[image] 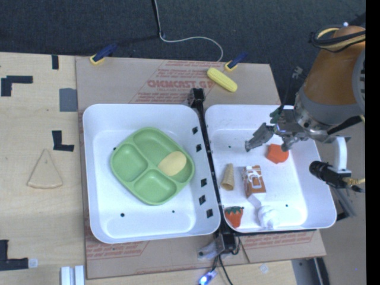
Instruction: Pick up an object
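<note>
Since the task names no one thing, the orange-red object [276, 154] touching or just under the hand [274, 136] looks like the target, sitting in the right bin [309, 209]. The hand's fingers are spread, one dark finger reaching out to its left over bare bin floor, nothing between them, so released. The object is partly hidden by the hand; it reads as a small rounded plastic toy, probably light, stiff, a bit slick. My guess: grip across its widest rounded part, since a shallow pinch may squirt it out.

Largest to smallest: the tabletop [35, 117] is pale wood with black marks, a cardboard sheet under the bins. Both bins are shallow, white, smooth and glossy, so things may slide. The left bin [98, 159], well left of the hand, holds a green divided plate [139, 162], hard plastic, with a pale yellow oval piece [173, 163] in one compartment. A yellow corn-like toy [222, 80] lies on the cardboard, up and left of the hand, outside the bins. Below-left of the hand lie a tan cone [228, 177], ribbed-looking, and a brown-and-white boxy packet [255, 180], flat faces, easy to pinch. Further below sit a white lumpy piece [266, 215] and a small red strawberry-like toy [234, 215] near the bin's front wall.
</note>
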